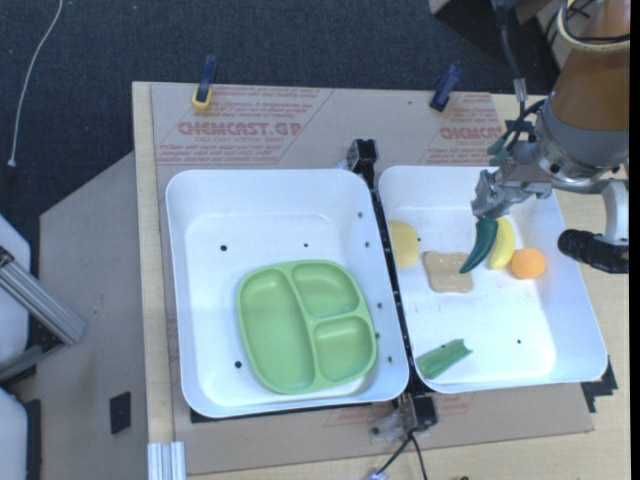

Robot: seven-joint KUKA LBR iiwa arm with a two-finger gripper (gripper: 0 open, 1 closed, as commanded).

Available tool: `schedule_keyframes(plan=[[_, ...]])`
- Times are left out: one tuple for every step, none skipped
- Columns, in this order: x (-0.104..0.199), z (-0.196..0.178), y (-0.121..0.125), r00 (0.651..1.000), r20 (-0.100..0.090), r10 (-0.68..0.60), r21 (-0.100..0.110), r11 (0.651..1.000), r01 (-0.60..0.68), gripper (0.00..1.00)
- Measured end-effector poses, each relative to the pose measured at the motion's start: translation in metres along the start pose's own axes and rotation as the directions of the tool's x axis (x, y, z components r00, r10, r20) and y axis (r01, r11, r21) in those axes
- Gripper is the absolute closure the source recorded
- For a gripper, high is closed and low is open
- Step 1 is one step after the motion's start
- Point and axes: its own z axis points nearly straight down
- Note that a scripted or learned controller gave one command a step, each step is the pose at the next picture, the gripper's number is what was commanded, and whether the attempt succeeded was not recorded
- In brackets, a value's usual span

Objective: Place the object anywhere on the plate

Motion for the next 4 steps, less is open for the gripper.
schedule_keyframes(plan=[[0.052, 0.019, 0.008, 1.000, -0.001, 0.000, 0.005, 1.000, 0.000, 1.00], [0.102, 0.019, 0.014, 1.000, -0.001, 0.000, 0.001, 1.000, 0.000, 1.00], [0.158, 0.030, 0.039, 1.000, 0.000, 0.000, -0.002, 1.000, 0.000, 1.00], [0.214, 0.038, 0.042, 1.000, -0.001, 0.000, -0.001, 1.000, 0.000, 1.00]])
